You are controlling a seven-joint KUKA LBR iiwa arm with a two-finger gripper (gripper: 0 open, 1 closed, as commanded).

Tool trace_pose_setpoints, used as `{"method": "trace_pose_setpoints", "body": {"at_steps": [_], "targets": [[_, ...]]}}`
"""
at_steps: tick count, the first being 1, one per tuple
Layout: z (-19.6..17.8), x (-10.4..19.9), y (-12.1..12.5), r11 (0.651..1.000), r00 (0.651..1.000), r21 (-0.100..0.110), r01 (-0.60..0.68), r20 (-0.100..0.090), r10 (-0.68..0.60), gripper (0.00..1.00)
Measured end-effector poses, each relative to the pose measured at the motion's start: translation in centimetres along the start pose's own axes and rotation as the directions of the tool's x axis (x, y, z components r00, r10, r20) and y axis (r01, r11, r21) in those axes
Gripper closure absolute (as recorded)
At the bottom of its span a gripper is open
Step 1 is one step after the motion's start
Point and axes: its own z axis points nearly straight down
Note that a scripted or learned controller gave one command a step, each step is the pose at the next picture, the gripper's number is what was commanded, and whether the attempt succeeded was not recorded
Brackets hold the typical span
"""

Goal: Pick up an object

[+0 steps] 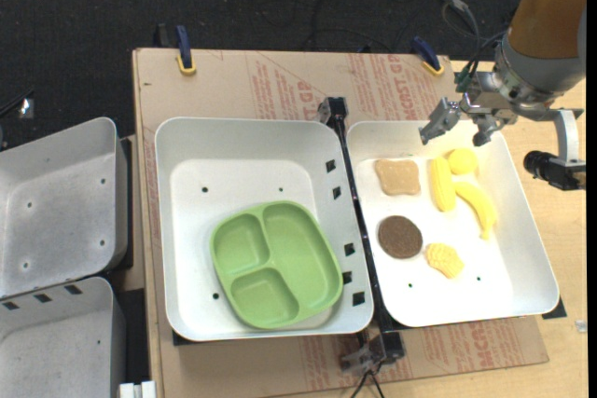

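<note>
Camera view shows the gripper (460, 128) with jaws spread wide and empty, above the yellow lemon (463, 162).

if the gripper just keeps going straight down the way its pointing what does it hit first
Probably the round yellow piece at the back of the right bin; the open gripper hangs just above it, though depth is hard to judge.

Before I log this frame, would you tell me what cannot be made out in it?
- Arm: cut off by the camera view's top and right edges.
- Small yellow object below the gripper: too small to identify.
- Ridged yellow piece in the right bin: its kind is unclear.
- Grey trays: cut off at the left edge.
</note>
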Motion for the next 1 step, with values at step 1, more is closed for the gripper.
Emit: {"method": "trace_pose_setpoints", "body": {"at_steps": [1], "targets": [[4.35, 0.14, -0.36, 1.0, 1.0, 0.003, -0.002, -0.001, 0.002, 0.0]]}}
